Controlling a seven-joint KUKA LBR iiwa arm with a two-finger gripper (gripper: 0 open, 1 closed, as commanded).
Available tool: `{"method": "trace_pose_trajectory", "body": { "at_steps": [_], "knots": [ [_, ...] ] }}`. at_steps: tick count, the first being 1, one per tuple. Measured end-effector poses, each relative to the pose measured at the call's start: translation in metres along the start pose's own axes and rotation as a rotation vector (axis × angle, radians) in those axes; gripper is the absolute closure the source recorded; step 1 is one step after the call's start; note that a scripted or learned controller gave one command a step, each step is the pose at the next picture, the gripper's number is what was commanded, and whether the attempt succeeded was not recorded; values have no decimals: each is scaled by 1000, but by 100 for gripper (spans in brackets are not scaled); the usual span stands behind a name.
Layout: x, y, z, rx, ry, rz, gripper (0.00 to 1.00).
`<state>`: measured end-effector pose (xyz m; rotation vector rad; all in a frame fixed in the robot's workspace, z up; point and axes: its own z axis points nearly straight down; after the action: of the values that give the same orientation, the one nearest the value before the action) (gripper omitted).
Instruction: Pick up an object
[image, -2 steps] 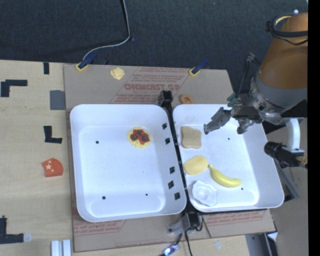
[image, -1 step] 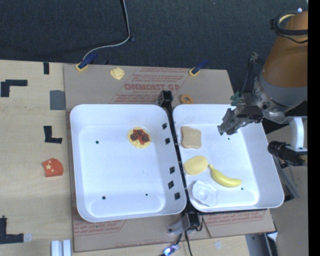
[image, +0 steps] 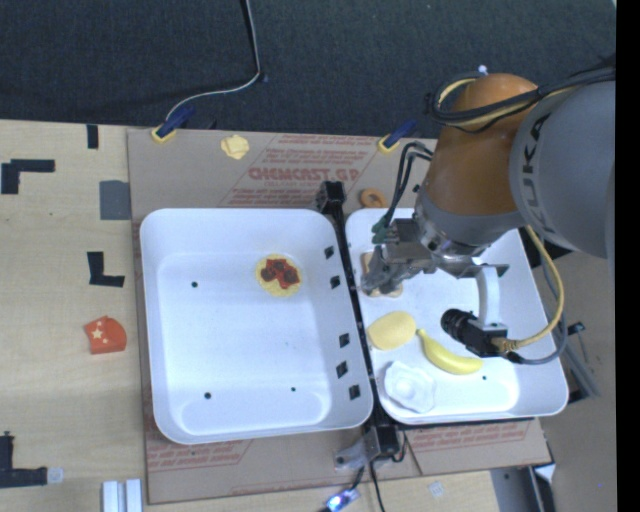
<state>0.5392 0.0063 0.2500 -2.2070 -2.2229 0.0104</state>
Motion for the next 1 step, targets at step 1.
{"method": "trace_pose_trajectory", "body": {
  "at_steps": [1],
  "knots": [
    [66,54,24,-9,0,-1,100]
  ]
}}
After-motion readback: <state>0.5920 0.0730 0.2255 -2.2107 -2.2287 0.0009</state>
